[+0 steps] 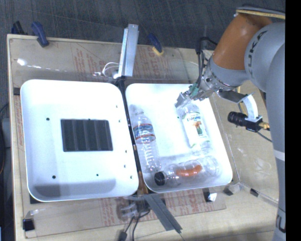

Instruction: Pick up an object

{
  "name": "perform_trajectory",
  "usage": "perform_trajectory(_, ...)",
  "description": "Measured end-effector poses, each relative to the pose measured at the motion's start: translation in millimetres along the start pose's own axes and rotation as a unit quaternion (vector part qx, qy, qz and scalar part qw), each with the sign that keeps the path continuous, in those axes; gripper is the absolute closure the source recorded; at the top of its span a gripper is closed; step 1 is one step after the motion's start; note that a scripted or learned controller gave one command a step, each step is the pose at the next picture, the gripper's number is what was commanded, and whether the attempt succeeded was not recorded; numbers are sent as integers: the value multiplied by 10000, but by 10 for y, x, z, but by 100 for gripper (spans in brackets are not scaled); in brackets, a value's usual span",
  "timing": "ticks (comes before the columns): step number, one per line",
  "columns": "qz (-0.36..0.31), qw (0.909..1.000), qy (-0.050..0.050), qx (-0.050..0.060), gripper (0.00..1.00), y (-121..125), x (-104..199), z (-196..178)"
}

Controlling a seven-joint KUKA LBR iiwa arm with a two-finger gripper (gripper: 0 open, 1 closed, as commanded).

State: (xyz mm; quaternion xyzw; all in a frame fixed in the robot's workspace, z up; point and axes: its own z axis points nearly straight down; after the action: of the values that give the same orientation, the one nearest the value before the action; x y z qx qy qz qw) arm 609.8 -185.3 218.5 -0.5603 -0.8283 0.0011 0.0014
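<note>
Here, the left bin [40,104] has a dark grate [87,135]. In the right bin [160,95] lie three clear bottles; the gripper [186,98] sits atop the upright-labelled bottle [195,128], grip undiscernible.

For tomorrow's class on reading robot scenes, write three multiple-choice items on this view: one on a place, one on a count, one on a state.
1. Where is the gripper?
A. Over the left bin
B. Over the right bin's far end
C. Beyond the bench

2. How many clear plastic bottles lie in the right bin?
A. One
B. Three
C. Five

3. How does the black-capped bottle rest?
A. Upright
B. On its side
C. Lifted off the bin

Answers: 1 B, it hangs by the top of the white-labelled bottle. 2 B, those two plus the bottle by the divider. 3 B, it lies along the near wall.
</note>
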Motion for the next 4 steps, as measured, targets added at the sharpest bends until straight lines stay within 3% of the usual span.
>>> perform_trajectory(1,0,10000,0,-4,0,1,-1,-4)
perform_trajectory(2,-2031,9791,-4,-11,0,149,103,182)
perform_trajectory(3,-1936,9809,-133,-130,0,287,500,970)
perform_trajectory(4,-555,9985,-10,-17,0,172,591,297)
